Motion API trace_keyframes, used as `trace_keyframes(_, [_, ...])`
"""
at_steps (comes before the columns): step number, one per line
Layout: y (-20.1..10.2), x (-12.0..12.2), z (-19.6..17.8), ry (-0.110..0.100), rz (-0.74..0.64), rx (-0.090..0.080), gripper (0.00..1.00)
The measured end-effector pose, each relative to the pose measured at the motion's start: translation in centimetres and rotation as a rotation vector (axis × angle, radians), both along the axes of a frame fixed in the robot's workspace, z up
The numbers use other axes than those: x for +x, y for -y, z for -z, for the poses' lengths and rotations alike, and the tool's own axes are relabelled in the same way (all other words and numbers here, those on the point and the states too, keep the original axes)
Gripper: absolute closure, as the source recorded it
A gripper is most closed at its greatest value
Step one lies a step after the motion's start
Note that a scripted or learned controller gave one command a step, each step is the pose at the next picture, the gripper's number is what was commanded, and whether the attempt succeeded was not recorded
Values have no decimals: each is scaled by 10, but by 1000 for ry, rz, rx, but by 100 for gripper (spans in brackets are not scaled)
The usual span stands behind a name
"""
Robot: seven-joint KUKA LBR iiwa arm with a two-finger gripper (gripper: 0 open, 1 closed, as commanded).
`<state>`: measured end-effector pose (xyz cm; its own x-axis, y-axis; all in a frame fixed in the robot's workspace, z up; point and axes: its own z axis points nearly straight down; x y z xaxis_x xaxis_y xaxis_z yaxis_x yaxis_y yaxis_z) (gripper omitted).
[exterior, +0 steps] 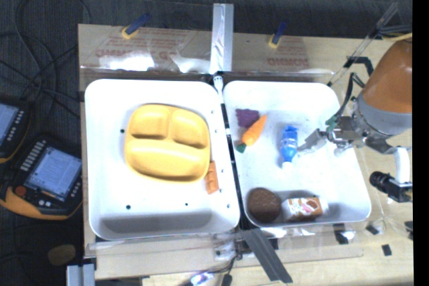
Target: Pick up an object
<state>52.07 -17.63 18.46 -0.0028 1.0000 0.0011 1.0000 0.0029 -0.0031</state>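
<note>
The right bin (348, 197) holds several small items. A blue bottle (288, 144) lies near the middle. An orange carrot (253, 132) and a purple piece (247, 117) lie at the bin's left. A brown ball (264, 204) and a small labelled jar (303, 207) on its side sit along the front wall. My gripper (320, 136) hovers over the right side of this bin, just right of the blue bottle and apart from it. Nothing shows in its grasp.
The left bin (107, 211) holds a large yellow divided tray (167, 143), with a small orange piece (212, 179) at its right edge. The arm's grey and orange body (392, 90) overhangs the right bin's right rim. Handheld devices (40, 174) and cables lie on the floor to the left.
</note>
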Motion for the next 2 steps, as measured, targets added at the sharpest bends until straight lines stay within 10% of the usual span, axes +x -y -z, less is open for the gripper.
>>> trace_keyframes(1, [-1, 1, -8, -2, -2, 1, 100])
trace_keyframes(2, [-1, 1, -8, -2, -2, 1, 0])
